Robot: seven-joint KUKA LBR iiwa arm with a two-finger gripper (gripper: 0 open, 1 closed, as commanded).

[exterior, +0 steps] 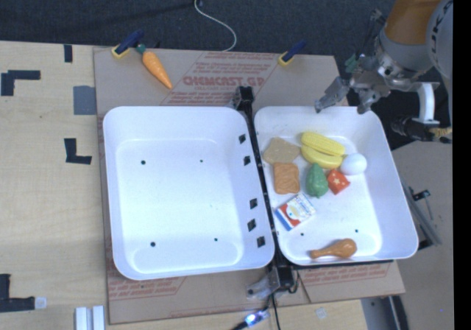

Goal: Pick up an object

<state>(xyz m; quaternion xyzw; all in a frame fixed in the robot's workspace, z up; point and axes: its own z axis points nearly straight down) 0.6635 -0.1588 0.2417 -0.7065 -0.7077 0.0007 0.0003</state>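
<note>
The gripper (343, 102) hangs above the far edge of the right bin (390, 174), its two fingers spread apart with nothing between them. Just below it inside that bin lie a yellow banana (322, 147), a white egg (354, 164), a green pepper (316, 180) and two tan bread slices (282, 152). A drumstick (335, 250) lies well below it, near the bin's front rim.

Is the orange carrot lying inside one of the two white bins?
No, the carrot lies on the brown cardboard beyond the left bin, outside both bins.
</note>
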